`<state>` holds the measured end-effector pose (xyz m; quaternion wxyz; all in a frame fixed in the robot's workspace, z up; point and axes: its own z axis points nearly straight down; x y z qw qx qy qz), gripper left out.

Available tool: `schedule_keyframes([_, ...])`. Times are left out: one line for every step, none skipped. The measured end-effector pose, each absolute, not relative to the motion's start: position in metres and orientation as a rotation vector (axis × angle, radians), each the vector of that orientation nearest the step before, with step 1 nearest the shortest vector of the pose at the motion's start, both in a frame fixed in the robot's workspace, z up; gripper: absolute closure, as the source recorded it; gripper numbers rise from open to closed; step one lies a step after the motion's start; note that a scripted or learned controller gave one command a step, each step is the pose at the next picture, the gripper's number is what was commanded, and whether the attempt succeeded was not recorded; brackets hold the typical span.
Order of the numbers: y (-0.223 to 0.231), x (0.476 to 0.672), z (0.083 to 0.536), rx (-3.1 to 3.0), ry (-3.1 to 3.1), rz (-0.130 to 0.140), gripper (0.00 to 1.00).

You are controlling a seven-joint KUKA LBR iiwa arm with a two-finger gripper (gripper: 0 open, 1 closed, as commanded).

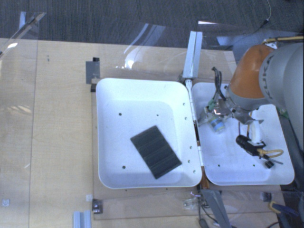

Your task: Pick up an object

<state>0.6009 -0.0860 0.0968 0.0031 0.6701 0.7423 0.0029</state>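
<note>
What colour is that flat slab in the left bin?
The slab is dark grey, nearly black, with faint ribbing, seen in the camera view.

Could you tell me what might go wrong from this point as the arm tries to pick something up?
The gripper hangs over the right bin, while the dark ribbed slab lies in the left bin; a descent here may catch nothing.
The gripper is near the rim between the bins, so crossing low could clip it.
The slab lies flat and looks wide, so a grasp may slip.
</note>
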Motion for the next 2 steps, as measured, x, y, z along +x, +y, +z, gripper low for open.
schedule_keyframes([-0.085, 0.603, 0.108, 2.096, 2.325, 0.016, 1.0])
schedule_keyframes([-0.03, 0.607, 0.24, 2.198, 2.235, 0.011, 1.0])
